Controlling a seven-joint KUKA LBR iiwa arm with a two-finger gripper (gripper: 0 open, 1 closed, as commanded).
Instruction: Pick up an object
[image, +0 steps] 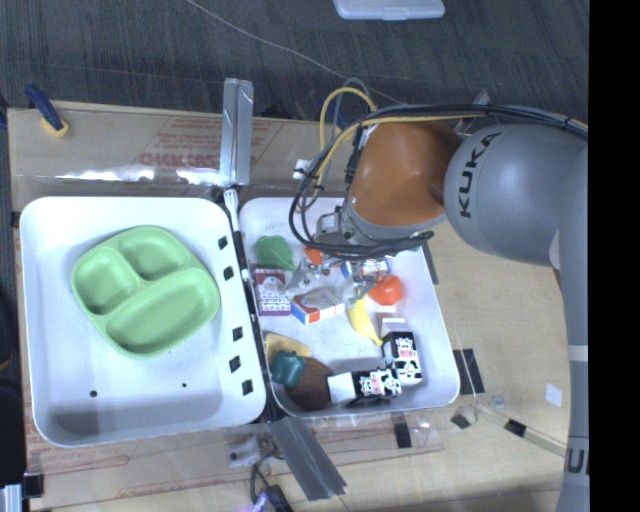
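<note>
The right bin (437, 330) holds a heap of small items: a green leafy piece (272, 251), a red-labelled packet (270, 291), a white box with a blue edge (317, 306), a yellow banana-like piece (361, 318), an orange-red round fruit (385, 290), two black-and-white cow-print cartons (403, 358) (368, 384), a brown ball (312, 383) and a teal piece (288, 369). My gripper (338, 268) hangs low over the middle of this bin, above the white box, under the orange wrist band (400, 175). The wrist and cables hide its fingers.
The left bin (60, 400) holds a green divided plate (147, 288). A metal divider (236, 130) runs between the bins. The grey arm (520, 190) covers the right bin's far right corner. Cables (330, 120) loop above the wrist.
</note>
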